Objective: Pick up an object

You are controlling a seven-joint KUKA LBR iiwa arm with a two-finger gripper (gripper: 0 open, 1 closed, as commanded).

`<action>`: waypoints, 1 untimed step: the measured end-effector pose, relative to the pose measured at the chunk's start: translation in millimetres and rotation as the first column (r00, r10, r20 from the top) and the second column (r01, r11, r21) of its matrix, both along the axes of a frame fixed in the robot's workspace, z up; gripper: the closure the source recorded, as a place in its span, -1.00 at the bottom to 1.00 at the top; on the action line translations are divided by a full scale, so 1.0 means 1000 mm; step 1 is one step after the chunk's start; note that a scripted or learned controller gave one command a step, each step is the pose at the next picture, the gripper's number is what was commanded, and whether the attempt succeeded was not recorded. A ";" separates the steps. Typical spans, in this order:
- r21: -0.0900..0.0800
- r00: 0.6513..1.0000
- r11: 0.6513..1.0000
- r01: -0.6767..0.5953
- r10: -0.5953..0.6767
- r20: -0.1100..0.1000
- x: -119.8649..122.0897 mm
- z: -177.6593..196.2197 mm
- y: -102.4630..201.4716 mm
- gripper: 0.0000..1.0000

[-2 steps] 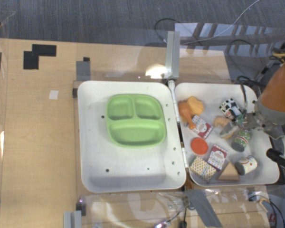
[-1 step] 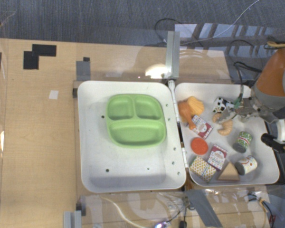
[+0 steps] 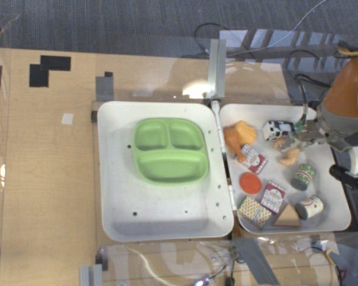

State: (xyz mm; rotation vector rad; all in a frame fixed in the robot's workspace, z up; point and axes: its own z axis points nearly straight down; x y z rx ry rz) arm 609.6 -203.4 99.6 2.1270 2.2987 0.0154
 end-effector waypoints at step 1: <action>0.000 0.998 0.998 0.068 -0.068 -0.012 0.019 0.101 0.055 1.00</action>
